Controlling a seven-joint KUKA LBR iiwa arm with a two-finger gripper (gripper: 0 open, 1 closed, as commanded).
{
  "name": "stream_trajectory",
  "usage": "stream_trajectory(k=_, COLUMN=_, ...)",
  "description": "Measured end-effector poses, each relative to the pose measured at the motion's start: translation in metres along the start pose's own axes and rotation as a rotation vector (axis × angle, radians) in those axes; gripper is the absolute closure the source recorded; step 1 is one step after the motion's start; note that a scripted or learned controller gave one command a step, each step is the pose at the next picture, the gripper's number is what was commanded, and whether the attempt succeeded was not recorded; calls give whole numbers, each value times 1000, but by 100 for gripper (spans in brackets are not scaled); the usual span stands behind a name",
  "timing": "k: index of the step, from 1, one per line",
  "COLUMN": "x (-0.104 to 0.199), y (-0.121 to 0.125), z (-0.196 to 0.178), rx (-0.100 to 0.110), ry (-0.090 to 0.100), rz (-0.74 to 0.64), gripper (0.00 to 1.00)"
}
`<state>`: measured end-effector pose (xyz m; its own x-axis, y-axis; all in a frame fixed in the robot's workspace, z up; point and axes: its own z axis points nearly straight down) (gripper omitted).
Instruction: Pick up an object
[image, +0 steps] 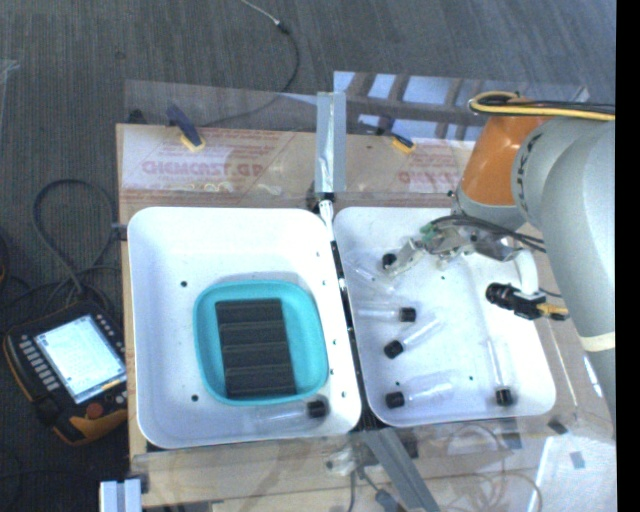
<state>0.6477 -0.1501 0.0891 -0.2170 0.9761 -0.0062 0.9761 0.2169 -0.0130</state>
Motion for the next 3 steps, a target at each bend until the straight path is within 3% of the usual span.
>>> stream_trajectory(k=1, x=38, y=-31, z=-1, rx=-24, ry=-3, rz=-2, gripper=0)
stream_trajectory(k=2, x=37, y=-30, z=-8, rx=-24, ry=-1, rz=-1, gripper=100)
stream_trajectory(k=3, x=37, y=-30, z=-8, rx=-24, ry=-1, rz=-1, gripper=0)
